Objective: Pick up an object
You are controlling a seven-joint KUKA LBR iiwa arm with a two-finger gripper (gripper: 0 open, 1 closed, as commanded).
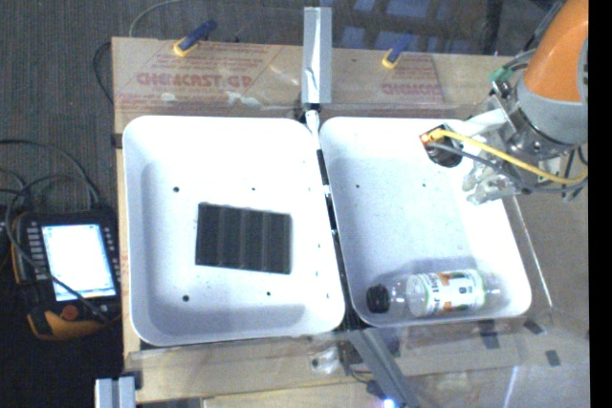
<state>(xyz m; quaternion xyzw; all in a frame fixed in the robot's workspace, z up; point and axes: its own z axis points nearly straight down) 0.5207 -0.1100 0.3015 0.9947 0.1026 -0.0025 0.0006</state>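
Pendant with a lit screen on the floor, far to the left of the gripper. Left bin next, also well left of the gripper, bearing a flat black ribbed pad near its middle. Right bin close beside it, edge to edge. Clear bottle on its side in that bin along the near wall, black cap pointing left, nearer the camera than the gripper and slightly to its left, apart from it. Gripper above the right-hand part of the right bin, close to the rim, yellow cables looping around it. Open or closed: cannot tell at this slant. Grey arm with the orange band just to the gripper's right.
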